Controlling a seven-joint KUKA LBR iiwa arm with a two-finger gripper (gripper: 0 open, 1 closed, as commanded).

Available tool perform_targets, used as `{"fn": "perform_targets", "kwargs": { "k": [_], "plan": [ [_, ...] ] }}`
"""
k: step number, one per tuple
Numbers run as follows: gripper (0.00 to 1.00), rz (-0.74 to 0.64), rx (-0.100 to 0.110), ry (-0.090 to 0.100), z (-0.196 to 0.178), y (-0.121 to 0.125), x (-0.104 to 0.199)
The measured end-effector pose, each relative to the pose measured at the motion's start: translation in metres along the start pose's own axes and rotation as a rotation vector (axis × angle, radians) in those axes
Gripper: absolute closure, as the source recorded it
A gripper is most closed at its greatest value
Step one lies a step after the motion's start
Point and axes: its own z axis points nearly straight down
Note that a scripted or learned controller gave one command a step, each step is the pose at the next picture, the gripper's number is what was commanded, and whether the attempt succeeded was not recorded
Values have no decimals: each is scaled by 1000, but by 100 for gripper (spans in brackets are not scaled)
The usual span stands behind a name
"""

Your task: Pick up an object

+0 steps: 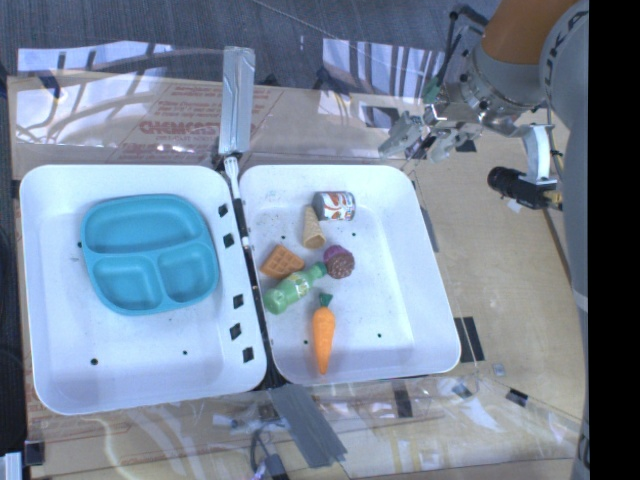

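The right bin [400, 298] holds several small toys: a can [335, 206], an ice cream cone [313, 227], a waffle piece [282, 262], a dark purple ball [339, 262], a green bottle [292, 290] and an orange carrot [322, 336]. My gripper [418, 138] hangs above the bench just past the right bin's far right corner, well away from all the toys. Its fingers are spread apart with nothing between them.
The left bin [60, 348] holds a blue divided plate [150, 250]. A taped divider [236, 108] runs up from between the bins. The arm's grey body and orange band [530, 8] fill the upper right.
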Motion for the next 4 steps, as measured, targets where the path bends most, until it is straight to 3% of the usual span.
{"fn": "perform_targets", "kwargs": {
  "k": [1,2,3,4],
  "plan": [
    [0,-2,-9,-4,-140,10,-16],
    [100,-12,-1,-3,-146,12,-13],
    [100,-6,3,2,-133,11,81],
    [100,-7,5,1,-107,11,194]
  ]
}}
